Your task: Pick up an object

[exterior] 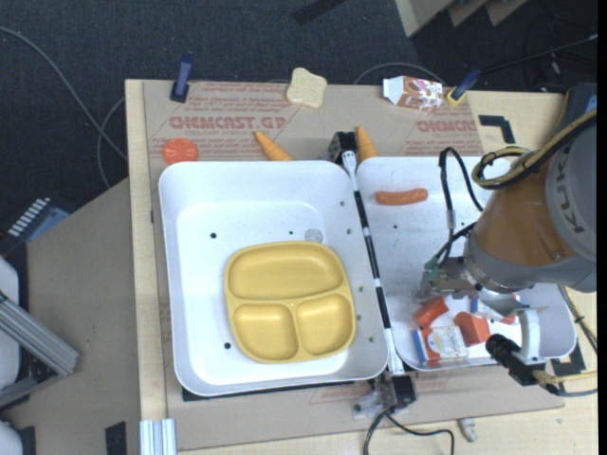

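In the right bin (pixel 398 173) a reddish sausage (pixel 400 196) lies near the far wall. A red and white carton (pixel 448 336) and a small red piece (pixel 432 312) lie at the bin's near edge. My gripper (pixel 444 284) hangs low over the bin's near half, just above and behind the red piece, with the grey and orange arm (pixel 531 235) covering the bin's right part. Whether anything is in its grasp is hidden by the wrist. The left bin (pixel 190 216) holds a yellow divided plate (pixel 289 300).
On the bench behind the bins lie a toast slice (pixel 305 87), two carrots (pixel 272 147) (pixel 365 144), a red disc (pixel 178 151), a blue clip (pixel 181 77) and a small printed carton (pixel 413 91). A black cable (pixel 453 173) loops over the right bin.
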{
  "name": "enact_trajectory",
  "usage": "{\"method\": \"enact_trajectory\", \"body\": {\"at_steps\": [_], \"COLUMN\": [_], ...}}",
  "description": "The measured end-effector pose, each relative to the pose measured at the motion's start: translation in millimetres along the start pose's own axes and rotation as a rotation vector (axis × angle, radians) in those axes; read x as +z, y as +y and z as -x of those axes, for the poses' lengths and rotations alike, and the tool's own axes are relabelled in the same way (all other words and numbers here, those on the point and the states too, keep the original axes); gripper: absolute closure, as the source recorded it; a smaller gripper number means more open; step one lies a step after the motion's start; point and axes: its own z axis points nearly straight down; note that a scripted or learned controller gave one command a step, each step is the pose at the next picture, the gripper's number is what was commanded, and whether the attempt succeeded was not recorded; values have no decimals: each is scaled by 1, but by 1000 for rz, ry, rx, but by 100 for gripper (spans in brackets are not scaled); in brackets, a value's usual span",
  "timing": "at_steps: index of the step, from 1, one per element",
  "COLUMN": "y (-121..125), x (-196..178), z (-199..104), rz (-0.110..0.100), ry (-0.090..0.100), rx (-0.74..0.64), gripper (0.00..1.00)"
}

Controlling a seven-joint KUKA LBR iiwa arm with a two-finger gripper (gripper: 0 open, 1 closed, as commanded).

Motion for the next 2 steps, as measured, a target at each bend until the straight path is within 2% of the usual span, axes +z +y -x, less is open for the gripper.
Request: {"method": "enact_trajectory", "body": {"at_steps": [1,2], "y": [-3,-9], "x": [2,11], "z": [0,0], "rz": [-9,-13], "ry": [2,5], "rx": [0,-1], "gripper": [0,0]}}
